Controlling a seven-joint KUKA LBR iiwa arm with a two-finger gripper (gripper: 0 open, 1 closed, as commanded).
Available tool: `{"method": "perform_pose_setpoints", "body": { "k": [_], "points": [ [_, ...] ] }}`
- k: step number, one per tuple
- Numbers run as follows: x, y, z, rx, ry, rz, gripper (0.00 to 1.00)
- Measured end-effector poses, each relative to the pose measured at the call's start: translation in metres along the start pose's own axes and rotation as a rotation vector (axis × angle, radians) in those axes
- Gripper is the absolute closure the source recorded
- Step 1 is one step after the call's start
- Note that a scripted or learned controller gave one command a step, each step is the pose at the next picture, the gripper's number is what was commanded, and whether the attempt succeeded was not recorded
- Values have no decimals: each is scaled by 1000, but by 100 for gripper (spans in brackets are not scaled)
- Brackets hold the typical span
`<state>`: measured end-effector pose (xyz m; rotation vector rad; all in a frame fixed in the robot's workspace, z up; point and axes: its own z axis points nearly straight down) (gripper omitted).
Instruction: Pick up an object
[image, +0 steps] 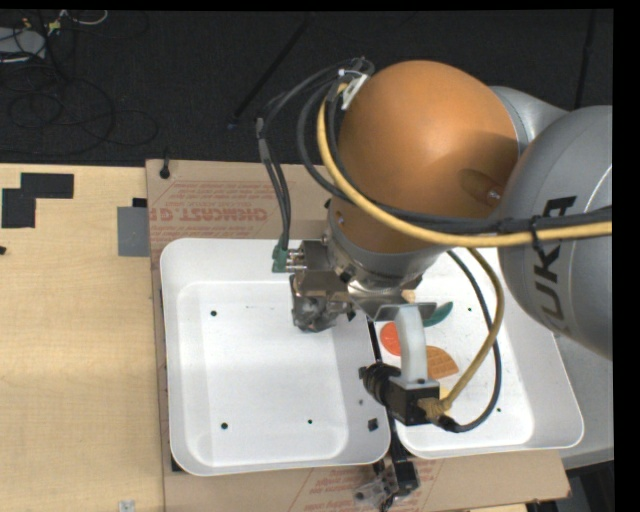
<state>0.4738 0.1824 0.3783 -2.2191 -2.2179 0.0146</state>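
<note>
The left white bin (250, 400) sits on a cardboard sheet (215, 205) printed with red lettering, seen reversed and not clearly readable. The gripper (318, 305) hangs over this bin's upper right corner; whether it is spread or pinching cannot be told. In the right bin (530, 420), partly hidden, lie a teal object (440, 314), a red object (389, 340) and an orange object (441, 362). The grey arm (560, 250) bears "KU".

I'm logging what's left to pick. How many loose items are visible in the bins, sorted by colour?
Counting what shows in the right bin, past the arm:
Red-orange item: 1
Orange-tan item: 1
Teal item: 1
Total: 3
The arm covers part of that bin, so more may lie hidden beneath it.
</note>
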Motion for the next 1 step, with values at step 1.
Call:
{"method": "perform_pose_setpoints", "body": {
  "k": [1],
  "points": [
    [-49,80,59,-3,-1,6,100]
  ]
}}
